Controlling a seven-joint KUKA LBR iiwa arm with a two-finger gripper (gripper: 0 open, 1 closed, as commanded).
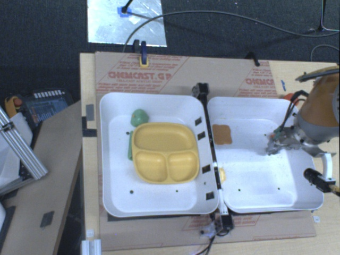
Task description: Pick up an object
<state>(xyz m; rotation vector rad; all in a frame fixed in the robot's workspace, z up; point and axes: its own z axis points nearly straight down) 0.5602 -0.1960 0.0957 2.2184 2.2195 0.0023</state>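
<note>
Near, small yellow piece (pixel 221 174) sits at the right bin's (pixel 255 198) left wall. Gripper (pixel 275 144) is low over bare floor mid-bin, jaw state unreadable. Farther left, brown square (pixel 222 134) lies flat: closing here likely grabs nothing.

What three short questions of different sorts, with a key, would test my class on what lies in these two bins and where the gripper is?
1. True or false: the yellow divided plate lies in the right bin.
2. What colour is the object sticking out from under the plate's far left edge?
3. The gripper is over: A) the left bin, B) the right bin, C) the cardboard sheet.

Key
1. False; it lies in the left bin.
2. Green.
3. B; the brown flat piece lies in that bin too.
</note>
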